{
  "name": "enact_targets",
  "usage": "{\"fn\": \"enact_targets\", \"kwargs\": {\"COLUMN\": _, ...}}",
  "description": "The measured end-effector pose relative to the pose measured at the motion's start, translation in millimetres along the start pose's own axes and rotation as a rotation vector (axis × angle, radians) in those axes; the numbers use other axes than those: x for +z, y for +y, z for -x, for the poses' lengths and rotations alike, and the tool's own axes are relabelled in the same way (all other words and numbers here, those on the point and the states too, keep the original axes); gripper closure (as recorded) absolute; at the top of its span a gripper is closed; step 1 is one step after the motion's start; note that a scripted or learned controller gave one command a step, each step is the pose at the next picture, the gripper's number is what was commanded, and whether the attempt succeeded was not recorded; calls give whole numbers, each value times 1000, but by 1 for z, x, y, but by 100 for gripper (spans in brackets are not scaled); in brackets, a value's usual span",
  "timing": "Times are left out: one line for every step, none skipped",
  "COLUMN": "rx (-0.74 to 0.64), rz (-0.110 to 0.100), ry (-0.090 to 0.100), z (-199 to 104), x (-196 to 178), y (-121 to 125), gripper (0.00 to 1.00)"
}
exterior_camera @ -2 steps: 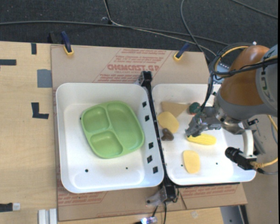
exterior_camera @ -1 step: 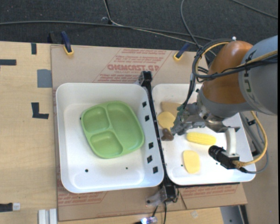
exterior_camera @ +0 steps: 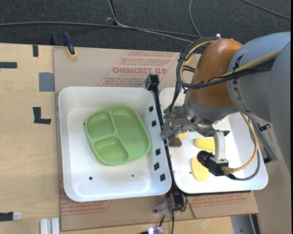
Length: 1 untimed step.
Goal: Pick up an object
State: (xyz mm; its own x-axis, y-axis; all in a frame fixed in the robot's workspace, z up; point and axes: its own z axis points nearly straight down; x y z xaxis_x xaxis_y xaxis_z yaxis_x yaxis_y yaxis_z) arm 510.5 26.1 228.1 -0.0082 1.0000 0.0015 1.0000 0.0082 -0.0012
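Camera view shows the gripper [exterior_camera: 174, 133] low at the right bin's [exterior_camera: 249, 182] left wall, just above a small brown object [exterior_camera: 175, 142]; whether it grips is unclear. Judged step: the grasp. Next it needs a firm close, then a straight lift.

Bright, even overhead light, slightly soft focus throughout. The white bins [exterior_camera: 68, 130] glare mildly. Faint shadows fall beneath the arm [exterior_camera: 263, 82] onto the right bin.
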Motion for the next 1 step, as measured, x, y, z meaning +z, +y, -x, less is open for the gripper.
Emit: {"fn": "enact_targets", "kwargs": {"rx": 2, "rz": -2, "ry": -1, "z": -55, "x": 12, "y": -4, "gripper": 100}}
